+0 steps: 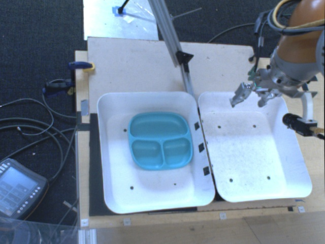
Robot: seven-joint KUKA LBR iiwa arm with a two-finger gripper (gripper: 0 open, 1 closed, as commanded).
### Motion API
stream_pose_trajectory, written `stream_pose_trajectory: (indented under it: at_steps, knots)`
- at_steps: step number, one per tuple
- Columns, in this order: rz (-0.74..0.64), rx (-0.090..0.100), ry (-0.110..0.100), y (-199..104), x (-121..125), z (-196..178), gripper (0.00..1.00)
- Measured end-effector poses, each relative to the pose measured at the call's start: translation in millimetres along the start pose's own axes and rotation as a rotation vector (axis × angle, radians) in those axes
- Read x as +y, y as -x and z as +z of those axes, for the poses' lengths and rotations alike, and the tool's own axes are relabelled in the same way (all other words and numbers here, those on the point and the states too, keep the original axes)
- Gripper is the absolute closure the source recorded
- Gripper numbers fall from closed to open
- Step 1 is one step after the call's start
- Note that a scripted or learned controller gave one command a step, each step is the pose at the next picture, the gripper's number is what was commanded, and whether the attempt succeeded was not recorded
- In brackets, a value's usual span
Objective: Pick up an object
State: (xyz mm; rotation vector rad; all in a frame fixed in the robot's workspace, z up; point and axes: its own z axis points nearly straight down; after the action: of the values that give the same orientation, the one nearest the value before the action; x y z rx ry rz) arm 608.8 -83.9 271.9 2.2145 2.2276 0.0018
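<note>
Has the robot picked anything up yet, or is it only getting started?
Nothing looks picked up yet. The only object in the bins, a blue tray, lies flat in the left bin. The gripper hangs with its fingers spread over the far edge of the right bin, with nothing between them. Left to do: probably cross to the left bin, come down on the tray, close on it and lift.

Even, bright light falls from above me; the white bins (254, 197) glare softly. Shadows stay faint; detail is slightly blurred.
</note>
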Motion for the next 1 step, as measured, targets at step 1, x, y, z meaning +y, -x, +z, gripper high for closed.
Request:
stream_pose_trajectory:
  at_steps: [1]
  knots:
    - [0.002,0.0,0.0,0.1,0.0,-0.1,0.0]
